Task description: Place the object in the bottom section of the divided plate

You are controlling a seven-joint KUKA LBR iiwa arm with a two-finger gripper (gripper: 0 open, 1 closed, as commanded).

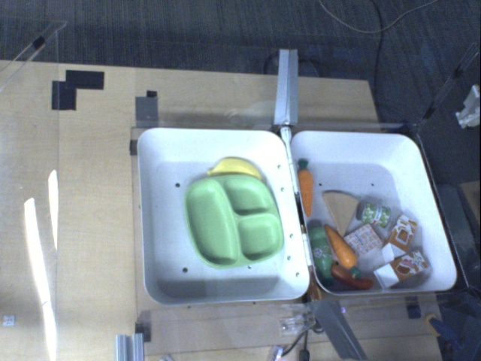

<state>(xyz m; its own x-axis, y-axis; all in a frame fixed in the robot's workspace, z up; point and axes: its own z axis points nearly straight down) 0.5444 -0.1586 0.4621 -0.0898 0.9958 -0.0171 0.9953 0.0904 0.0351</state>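
1. Lying in the left bin (161,201), the green plate (233,220) has nothing in its sections.
2. A yellow object (234,168) touches the plate's far rim.
3. Right of the plate, the right bin (353,164) holds a carrot (305,189) and piled toy food (364,250).

— Any lettering you can make out?
— None. The small packets (391,248) in the right bin (406,153) carry printed patches, orange and green, but they are too blurred to read.
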